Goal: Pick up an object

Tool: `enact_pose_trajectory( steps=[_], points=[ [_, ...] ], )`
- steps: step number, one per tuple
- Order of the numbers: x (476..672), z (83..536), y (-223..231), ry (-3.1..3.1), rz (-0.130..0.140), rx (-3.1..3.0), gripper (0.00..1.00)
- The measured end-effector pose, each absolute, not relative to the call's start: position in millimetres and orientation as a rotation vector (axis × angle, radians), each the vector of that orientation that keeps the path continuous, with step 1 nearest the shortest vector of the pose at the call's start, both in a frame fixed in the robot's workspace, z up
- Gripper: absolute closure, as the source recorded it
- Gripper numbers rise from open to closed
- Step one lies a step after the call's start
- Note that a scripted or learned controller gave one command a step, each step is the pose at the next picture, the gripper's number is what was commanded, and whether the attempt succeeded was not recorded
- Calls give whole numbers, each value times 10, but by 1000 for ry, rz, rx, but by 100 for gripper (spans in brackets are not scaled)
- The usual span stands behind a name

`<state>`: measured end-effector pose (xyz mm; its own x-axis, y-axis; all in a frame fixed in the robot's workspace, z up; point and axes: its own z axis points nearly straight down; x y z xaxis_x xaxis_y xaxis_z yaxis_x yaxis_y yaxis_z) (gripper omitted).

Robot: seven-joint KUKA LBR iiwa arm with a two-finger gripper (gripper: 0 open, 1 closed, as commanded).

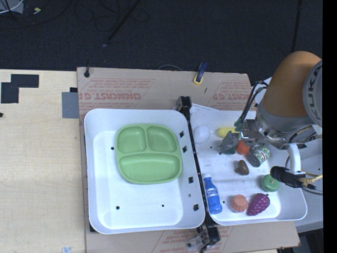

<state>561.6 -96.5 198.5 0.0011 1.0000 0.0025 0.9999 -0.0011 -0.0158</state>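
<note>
My jaws [231, 144] hang low over the right-hand bin [295, 215], reaching in from its far right side; whether they are spread or pressed together I cannot tell from this angle. Nothing shows between them. Tight against my jaws, on the side toward my wrist, sits a small orange-red piece [243, 147], and just past it a grey-green can [259, 155] lying tipped, its long axis running slantwise toward the bin's near right corner. A yellow object [226, 132] pokes out just behind my jaws, toward the bin's back wall. A brown lump [241, 167] lies just in front of them. Farther toward the near rim rest a green round piece [270, 183], a purple grape cluster [258, 204], a pink-orange ball [239, 203] and a blue bottle [212, 194], the bottle lying lengthwise along the divider. Beyond the divider, well apart from my jaws, a green sectioned plate [148, 153] lies in the left bin [100, 204].
</note>
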Motion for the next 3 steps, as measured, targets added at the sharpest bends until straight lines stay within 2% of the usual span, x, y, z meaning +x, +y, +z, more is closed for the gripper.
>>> enact_pose_trajectory(
  steps=[1, 3],
  points=[
    [5644, 2053, -968, -2220, 3, -2218, 0],
    [5618, 900, -992, -2218, 5, -2217, 0]
  ],
)
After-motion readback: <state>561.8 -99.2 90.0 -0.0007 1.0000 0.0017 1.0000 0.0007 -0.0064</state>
